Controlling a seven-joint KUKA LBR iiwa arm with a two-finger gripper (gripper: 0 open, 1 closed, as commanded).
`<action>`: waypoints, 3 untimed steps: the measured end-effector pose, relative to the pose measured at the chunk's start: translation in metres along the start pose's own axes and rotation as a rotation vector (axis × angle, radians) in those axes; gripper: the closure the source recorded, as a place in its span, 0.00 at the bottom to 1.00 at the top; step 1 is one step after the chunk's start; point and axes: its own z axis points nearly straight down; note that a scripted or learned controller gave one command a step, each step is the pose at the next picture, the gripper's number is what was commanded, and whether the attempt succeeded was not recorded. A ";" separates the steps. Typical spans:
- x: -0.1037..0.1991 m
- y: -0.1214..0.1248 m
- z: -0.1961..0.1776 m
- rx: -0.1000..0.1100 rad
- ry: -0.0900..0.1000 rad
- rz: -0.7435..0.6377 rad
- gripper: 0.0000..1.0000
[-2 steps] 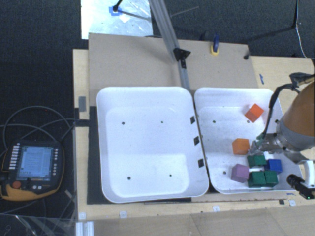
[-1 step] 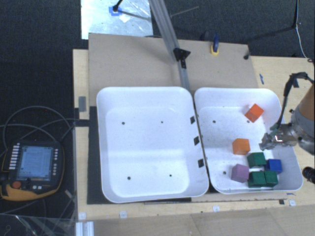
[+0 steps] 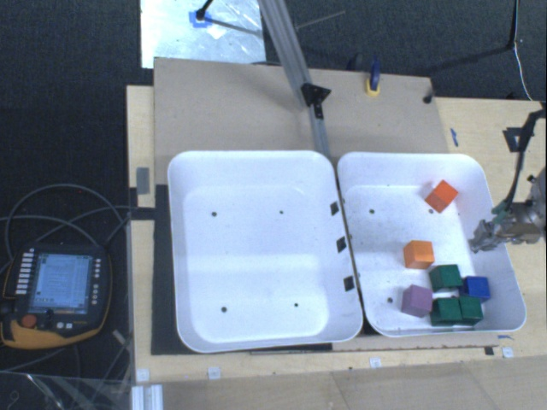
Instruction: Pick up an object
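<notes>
Matte cubes (image 3: 446,290) in smooth white bin (image 3: 376,229)

Bright overhead light is washing the bench evenly.
The white bins (image 3: 256,254) are glaring slightly, their inner walls casting soft grey shadows; a foil-like patch (image 3: 201,20) at the top is reflecting strongly, and the whole picture is looking soft and grainy.

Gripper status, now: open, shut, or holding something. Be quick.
Gripper: cannot be told at this size. It sits at the right bin's right rim, with no block seen in it.
</notes>
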 end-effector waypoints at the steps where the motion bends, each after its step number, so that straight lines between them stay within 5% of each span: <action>1: -0.001 0.003 -0.054 0.000 0.000 -0.001 1.00; 3: 0.097 0.024 -0.044 0.006 0.005 -0.006 1.00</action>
